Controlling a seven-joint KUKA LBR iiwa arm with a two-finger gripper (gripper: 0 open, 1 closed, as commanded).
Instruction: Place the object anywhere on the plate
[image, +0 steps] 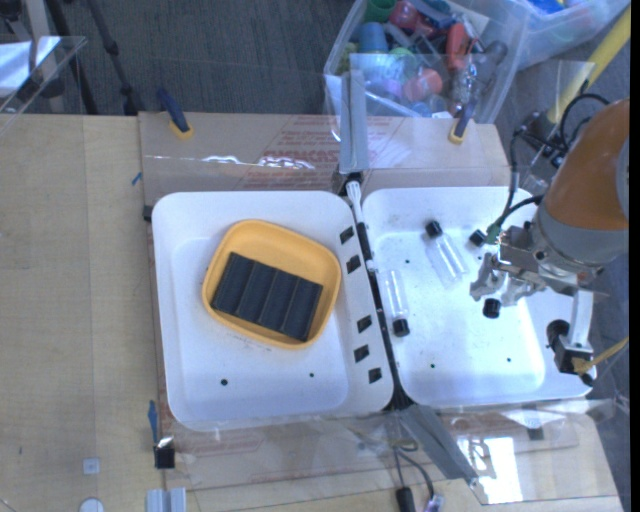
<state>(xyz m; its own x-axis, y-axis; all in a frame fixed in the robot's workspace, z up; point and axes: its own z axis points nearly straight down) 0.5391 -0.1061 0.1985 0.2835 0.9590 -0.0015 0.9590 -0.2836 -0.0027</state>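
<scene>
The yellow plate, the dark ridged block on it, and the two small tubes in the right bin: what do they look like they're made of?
Yellow plate: probably moulded plastic, with a smooth, even, slightly glossy surface. Dark ridged block: matte black, possibly rubber or foam, with no glare on its ribs. Two tubes: clear plastic or glass, since the white bin shows through them, with black caps.

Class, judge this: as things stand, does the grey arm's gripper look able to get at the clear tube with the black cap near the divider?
Probably yes: the clear black-capped tube lies apart in the right bin, uncovered, with the gripper nearby.
</scene>
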